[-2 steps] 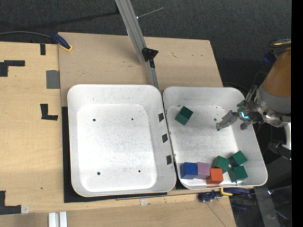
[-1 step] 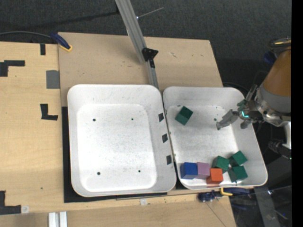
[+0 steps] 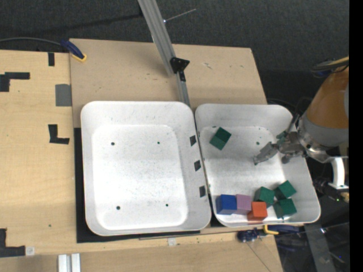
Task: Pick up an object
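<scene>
Green cube (image 3: 220, 138) is sitting alone in the upper left of the right bin (image 3: 244, 111); it looks light, rigid, flat-sided. I am hovering my gripper (image 3: 266, 154) to its right, fingers apart, holding nothing.

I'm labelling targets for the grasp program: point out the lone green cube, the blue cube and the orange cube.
Lone green wooden cube (image 3: 220, 138), camera view, top face.
Blue wooden cube (image 3: 227, 203), camera view, top face.
Orange wooden cube (image 3: 258, 210), camera view, top face.
</scene>
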`<state>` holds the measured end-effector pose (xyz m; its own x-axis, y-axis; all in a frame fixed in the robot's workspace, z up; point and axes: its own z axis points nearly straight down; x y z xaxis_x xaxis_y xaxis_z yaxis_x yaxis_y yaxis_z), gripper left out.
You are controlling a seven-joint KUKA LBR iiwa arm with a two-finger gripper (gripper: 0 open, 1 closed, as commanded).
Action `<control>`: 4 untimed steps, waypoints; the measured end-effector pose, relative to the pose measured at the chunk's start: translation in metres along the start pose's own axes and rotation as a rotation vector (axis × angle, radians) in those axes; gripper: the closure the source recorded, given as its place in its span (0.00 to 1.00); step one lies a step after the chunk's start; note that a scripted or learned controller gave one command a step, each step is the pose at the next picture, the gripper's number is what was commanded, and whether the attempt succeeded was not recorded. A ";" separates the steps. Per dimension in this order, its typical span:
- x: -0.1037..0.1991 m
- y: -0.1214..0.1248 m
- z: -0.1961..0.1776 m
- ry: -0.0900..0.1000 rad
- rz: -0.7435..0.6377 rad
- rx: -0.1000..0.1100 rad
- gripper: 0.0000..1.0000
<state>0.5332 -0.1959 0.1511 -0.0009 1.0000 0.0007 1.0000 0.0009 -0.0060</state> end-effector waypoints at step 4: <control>-0.004 -0.003 -0.056 -0.003 0.000 -0.010 1.00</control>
<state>0.5303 -0.1996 0.2068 -0.0006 1.0000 -0.0024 1.0000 0.0007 0.0045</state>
